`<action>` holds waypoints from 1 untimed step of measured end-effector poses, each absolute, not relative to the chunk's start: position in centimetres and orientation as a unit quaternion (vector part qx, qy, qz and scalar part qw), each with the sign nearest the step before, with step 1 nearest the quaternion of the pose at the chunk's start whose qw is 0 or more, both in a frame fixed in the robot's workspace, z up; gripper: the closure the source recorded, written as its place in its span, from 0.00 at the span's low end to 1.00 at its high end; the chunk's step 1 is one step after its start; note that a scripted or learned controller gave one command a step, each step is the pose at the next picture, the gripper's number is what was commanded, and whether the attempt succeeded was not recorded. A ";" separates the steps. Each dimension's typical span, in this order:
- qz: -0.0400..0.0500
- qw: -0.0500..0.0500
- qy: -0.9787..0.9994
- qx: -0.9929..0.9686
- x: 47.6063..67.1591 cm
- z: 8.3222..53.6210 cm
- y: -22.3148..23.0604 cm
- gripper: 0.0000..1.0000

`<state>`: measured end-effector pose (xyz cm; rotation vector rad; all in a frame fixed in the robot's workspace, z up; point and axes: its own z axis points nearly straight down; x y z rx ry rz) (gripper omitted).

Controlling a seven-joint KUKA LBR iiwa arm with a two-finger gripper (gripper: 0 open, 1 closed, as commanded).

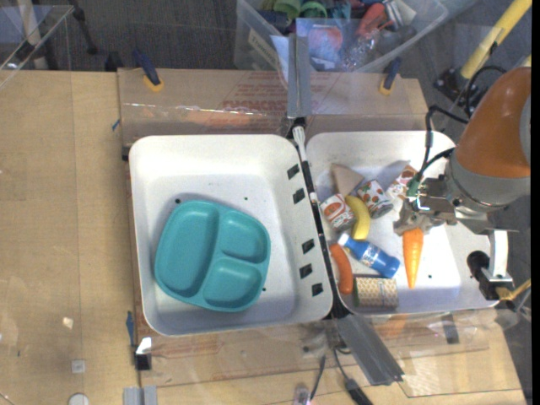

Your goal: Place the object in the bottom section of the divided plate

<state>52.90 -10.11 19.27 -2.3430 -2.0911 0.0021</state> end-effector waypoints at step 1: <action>-0.005 -0.005 -0.610 -0.793 48.3 18.7 0.0 1.00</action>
